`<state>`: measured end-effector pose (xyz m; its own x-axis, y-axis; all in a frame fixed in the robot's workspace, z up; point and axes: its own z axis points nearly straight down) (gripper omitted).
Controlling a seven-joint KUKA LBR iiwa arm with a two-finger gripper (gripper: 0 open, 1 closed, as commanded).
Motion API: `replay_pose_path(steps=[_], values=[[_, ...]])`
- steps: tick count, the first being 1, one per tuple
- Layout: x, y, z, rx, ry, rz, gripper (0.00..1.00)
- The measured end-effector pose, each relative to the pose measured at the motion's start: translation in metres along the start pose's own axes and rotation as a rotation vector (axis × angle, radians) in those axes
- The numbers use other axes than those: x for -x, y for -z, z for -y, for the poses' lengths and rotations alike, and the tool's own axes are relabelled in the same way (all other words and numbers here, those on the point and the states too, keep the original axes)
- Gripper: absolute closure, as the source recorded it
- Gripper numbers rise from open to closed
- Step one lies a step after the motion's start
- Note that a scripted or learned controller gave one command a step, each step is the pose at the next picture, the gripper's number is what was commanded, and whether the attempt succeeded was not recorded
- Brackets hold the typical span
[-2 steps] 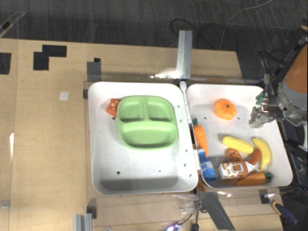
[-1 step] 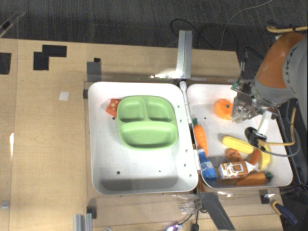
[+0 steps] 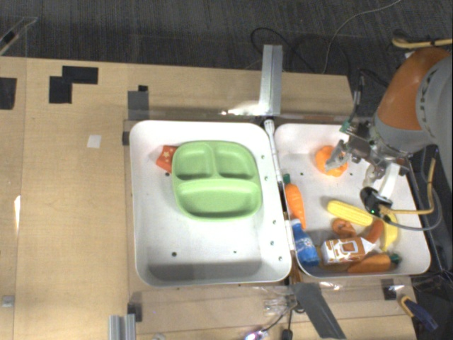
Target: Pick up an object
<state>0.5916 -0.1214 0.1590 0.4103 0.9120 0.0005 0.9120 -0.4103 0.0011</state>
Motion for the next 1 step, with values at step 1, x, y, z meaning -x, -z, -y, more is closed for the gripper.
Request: replay_pose_path(steps=[1], values=[[-0.0035, -0.0711, -0.0515, 0.008, 0.252, -0.001, 0.0]])
